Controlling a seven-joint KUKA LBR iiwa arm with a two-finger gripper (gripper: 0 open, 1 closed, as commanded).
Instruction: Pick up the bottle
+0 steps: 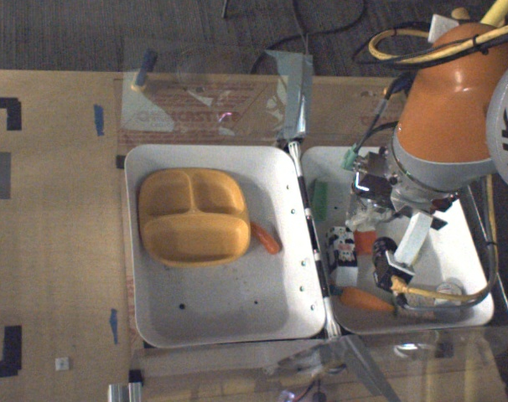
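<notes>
1. While the arm (451, 115) reaches in from the right, its grey wrist and orange band hang over the upper half of the right bin (476, 308).
2. Gripper (367, 218): low over the right bin's left-centre. Its tip is partly masked by the wrist; I cannot tell whether it is released or clenched. Nothing can be seen to be grasped.
3. Bottle (344, 248): small, patched black and white, in the right bin near the left wall, about mid-depth. It sits just left of and slightly below the gripper; contact between the two cannot be made out.
4. Small orange object (365, 242): just beside the bottle on its right, directly under the gripper tip.
5. Green object (320, 199): by the right bin's left wall, above the bottle and apart from it.
6. Large carrot (365, 300): lying crosswise near the right bin's front wall, below the bottle.
7. Left bin (229, 308): a yellow-orange divided plate (193, 216) occupies its upper left part; a small carrot (266, 239) lies tilted against the plate's right edge.
8. Clear plastic sheet (204, 107): on the bench behind the left bin.
</notes>
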